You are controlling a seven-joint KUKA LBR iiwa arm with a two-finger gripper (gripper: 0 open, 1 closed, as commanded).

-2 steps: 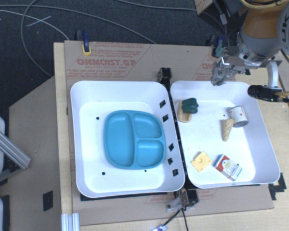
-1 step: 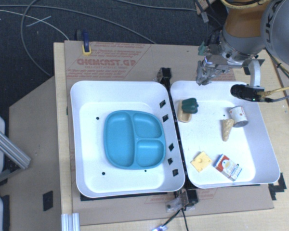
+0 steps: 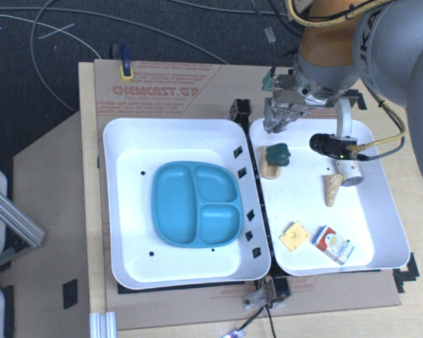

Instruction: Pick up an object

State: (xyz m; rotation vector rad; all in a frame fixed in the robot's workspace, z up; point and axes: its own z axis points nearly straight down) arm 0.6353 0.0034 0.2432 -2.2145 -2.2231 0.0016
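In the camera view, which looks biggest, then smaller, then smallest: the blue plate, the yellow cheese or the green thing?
1. The blue plate looks by far the biggest.
2 and 3. The green thing and the yellow cheese look about the same size, too close to rank.

Blue divided plate [image 3: 196,204] in left bin [image 3: 120,189].

You see a bench [image 3: 162,90] covered with brown cardboard that has red print. Directly on it two shallow white bins lie side by side, touching: the left bin [image 3: 123,189] and the right bin [image 3: 381,217]. A blue-yellow clamp [image 3: 126,62] sits at its far edge.
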